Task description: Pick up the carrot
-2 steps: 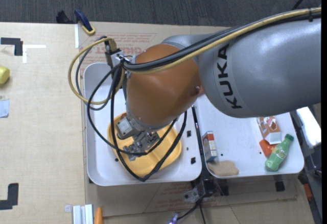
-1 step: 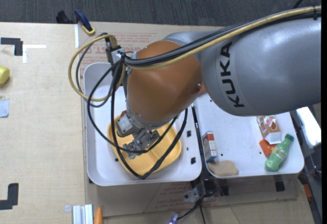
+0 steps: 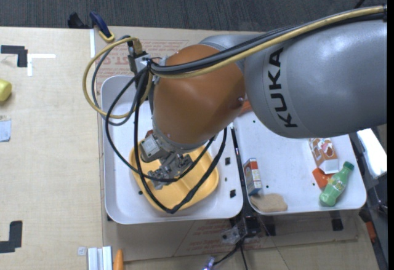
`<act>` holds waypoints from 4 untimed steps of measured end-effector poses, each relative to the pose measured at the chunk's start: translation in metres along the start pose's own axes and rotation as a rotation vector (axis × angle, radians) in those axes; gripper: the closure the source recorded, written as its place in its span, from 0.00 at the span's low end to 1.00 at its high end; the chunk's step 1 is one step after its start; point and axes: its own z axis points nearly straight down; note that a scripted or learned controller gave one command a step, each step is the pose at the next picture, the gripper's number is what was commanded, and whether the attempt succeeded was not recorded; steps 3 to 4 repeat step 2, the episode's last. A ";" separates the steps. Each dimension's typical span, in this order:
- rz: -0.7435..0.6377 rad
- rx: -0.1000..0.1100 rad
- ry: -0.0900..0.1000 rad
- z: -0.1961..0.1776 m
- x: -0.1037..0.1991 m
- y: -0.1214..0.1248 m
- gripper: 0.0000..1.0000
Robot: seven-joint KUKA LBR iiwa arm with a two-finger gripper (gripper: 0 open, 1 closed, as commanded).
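Observation:
An orange piece that looks like the carrot (image 3: 318, 177) lies in the right bin (image 3: 289, 158), tucked against a green bottle (image 3: 336, 185) near the bin's right side. My gripper (image 3: 165, 169) hangs low in the left bin (image 3: 118, 201), far to the left of the carrot. It sits directly over a yellow plate (image 3: 206, 187). Nothing orange shows at the gripper. The arm's orange wrist band and grey body cover the upper part of both bins.
In the right bin lie a red-and-white packet (image 3: 324, 154), a small upright box (image 3: 251, 176) near the dividing wall and a brown flat lump (image 3: 269, 203) at the front. Black and yellow cables (image 3: 117, 116) loop over the left bin. A yellow object (image 3: 4, 89) rests on the bench far left.

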 end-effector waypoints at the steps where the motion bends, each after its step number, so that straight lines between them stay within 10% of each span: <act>1: 0.021 -0.004 0.015 -0.025 0.043 0.021 1.00; 2: 0.062 -0.004 0.016 -0.032 0.092 0.040 1.00; 4: 0.062 -0.004 0.016 -0.032 0.092 0.040 1.00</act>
